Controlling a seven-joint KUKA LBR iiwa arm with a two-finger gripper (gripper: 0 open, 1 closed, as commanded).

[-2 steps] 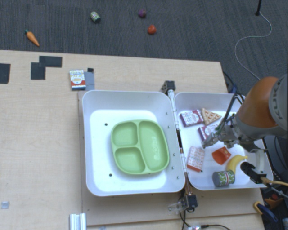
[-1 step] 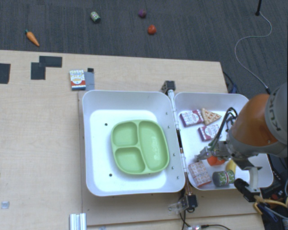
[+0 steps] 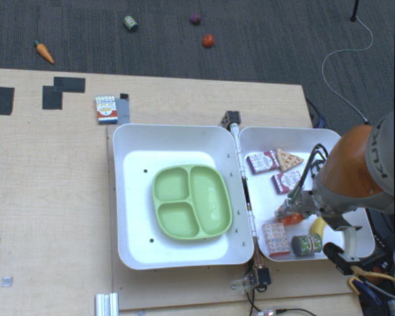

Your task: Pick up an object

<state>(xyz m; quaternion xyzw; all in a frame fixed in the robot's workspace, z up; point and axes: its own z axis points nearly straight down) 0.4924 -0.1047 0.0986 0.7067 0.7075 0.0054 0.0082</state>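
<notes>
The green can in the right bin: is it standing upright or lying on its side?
On its side. The green can shows its long body stretched across the right bin floor, beside a pink packet.

- Green three-compartment plate [image 3: 192,202] lies centre frame, inside the left white bin [image 3: 133,203].
- Small red-and-white carton [image 3: 106,109] on the bench, upper left, touching a grey block [image 3: 123,110] on its right.
- Dark patches [image 3: 62,90] on the bench, far upper left.
- On the grey carpet along the top: toy carrot [image 3: 44,51], small can [image 3: 130,23], purple piece [image 3: 195,18], red ball [image 3: 208,41].
</notes>
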